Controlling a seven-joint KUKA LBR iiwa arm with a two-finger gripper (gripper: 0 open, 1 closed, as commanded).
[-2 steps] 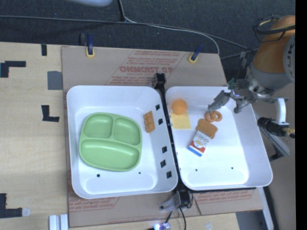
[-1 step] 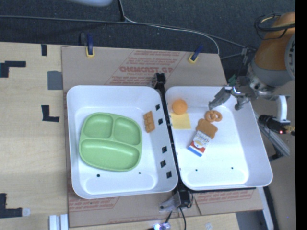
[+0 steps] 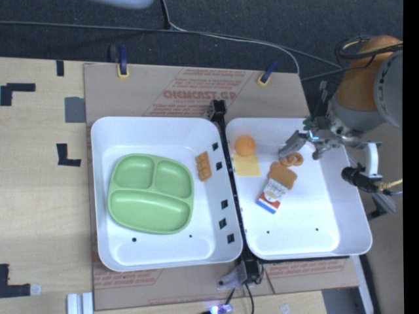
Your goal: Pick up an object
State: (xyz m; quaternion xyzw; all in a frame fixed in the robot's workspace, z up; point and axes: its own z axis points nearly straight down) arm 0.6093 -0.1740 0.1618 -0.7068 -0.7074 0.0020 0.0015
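The left bin point(image 3: 157, 126) holds a big green plate point(image 3: 151, 193) and a small brown snack point(image 3: 203, 166) by its right wall. In the right bin point(image 3: 327, 195), near the top edge, the gripper point(image 3: 296, 154) hangs open, holding nothing. A little orange ring point(image 3: 294, 160) lies right under it.

1. Two white bins point(image 3: 157, 126) on brown cardboard point(image 3: 190, 90) printed with red lettering.
2. A light green divided plate point(image 3: 151, 193).
3. An orange ball point(image 3: 245, 144) beside a pale yellow square point(image 3: 247, 167).
4. A white carton point(image 3: 270, 197) with red and blue markings.
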